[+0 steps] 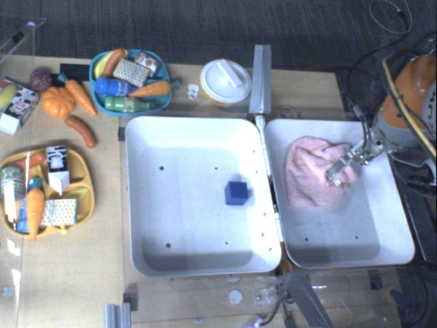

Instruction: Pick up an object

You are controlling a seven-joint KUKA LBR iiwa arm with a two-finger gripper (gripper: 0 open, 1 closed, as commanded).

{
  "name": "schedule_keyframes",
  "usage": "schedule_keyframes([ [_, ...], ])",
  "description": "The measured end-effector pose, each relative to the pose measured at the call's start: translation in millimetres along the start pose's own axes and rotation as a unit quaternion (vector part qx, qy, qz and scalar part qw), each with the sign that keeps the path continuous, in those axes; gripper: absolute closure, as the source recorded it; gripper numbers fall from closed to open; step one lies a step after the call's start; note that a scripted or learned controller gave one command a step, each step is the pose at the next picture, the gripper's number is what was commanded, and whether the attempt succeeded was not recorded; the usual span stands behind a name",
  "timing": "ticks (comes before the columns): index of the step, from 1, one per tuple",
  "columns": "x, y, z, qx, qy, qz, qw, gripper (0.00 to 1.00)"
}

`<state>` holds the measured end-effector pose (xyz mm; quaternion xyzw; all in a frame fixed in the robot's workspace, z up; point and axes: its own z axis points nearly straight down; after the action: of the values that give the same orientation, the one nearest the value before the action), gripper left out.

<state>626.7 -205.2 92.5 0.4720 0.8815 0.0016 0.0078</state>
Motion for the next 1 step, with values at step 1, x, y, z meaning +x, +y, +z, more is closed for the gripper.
schedule_keyframes([
  [1,25.6,36.8,0.7,0.0,0.001,0.019,0.9998,0.0],
])
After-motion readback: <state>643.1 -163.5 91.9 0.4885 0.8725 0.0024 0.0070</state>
